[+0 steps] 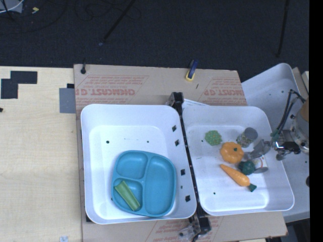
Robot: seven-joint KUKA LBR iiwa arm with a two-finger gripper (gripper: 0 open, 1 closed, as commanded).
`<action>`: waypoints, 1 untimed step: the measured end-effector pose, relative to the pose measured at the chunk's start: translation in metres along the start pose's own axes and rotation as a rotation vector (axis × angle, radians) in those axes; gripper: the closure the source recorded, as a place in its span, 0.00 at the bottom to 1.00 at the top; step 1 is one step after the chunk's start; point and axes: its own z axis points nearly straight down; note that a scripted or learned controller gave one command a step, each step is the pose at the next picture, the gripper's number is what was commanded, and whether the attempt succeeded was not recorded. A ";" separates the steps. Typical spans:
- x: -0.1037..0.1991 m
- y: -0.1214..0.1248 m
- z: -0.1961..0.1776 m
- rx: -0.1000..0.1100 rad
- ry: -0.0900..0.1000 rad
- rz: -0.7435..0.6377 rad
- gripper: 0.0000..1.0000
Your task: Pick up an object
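Observation:
The right bin (275,198) holds several small items. A green knobbly piece (213,137) lies near its back. In front of it sit a round orange fruit (231,153), an orange carrot (236,175) and a grey cylinder (249,134). A dark teal object (247,167) sits between the fruit and the carrot's tip. My gripper (259,154) comes in low from the right, just right of the orange fruit and above the teal object. Whether it touches either one is unclear.
The left bin (96,135) holds a blue divided plate (160,178) with a green vegetable stick (126,195) in its front left compartment. A black divider (182,150) separates the bins. Cardboard (131,84) lies under both. Cables and arm parts (290,142) crowd the right bin's right rim.

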 end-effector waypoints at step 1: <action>-0.001 0.000 0.044 -0.001 -0.001 0.001 0.00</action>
